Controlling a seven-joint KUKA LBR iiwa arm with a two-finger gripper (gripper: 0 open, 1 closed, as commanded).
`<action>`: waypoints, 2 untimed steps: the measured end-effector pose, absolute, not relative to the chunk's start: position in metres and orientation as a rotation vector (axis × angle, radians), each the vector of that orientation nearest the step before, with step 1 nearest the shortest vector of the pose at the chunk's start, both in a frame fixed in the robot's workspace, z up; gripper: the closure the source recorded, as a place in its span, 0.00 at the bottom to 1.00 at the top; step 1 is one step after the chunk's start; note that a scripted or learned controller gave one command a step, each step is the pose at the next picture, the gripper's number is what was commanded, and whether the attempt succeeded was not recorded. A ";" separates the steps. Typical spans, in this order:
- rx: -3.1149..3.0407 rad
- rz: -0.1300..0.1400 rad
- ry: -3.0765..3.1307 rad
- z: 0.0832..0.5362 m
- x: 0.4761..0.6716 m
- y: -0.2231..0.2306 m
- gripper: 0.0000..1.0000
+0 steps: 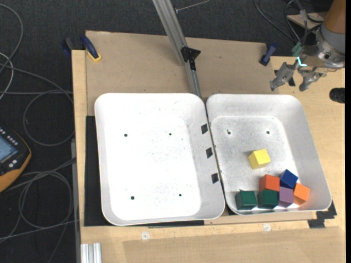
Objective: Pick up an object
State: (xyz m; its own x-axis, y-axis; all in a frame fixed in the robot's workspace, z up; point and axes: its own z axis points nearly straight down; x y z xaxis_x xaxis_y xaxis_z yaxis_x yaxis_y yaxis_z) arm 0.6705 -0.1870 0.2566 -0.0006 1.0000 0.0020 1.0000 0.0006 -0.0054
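Observation:
The right bin (307, 130) holds a yellow cube (259, 158) near its middle. A cluster lies at its front right: two green blocks (247, 199) (267, 199), a red-orange block (269, 182), a blue block (289, 178), a purple block (286, 195) and an orange block (301, 192). My gripper (294, 78) hangs above the bench just behind the right bin's far edge, well away from the blocks. Its fingers are spread apart with nothing between them.
The left bin (109, 147) sits beside the right one, joined by black clips (209, 152). A slanted metal rail (175, 32) runs behind the bins. Blue clamps (90, 48) (267, 53) grip the board's far edge. Cables lie on the floor at left.

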 end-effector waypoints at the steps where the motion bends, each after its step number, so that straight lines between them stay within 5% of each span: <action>1: -2.219 0.002 -2.223 0.260 0.671 -0.187 0.00; 2: -2.216 0.005 -2.219 0.202 0.669 -0.178 0.00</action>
State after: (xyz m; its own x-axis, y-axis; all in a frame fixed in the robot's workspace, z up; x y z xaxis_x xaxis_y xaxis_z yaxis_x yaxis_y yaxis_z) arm 0.6689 -0.1777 0.2020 -0.0015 1.0000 0.0015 1.0000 0.0015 -0.0064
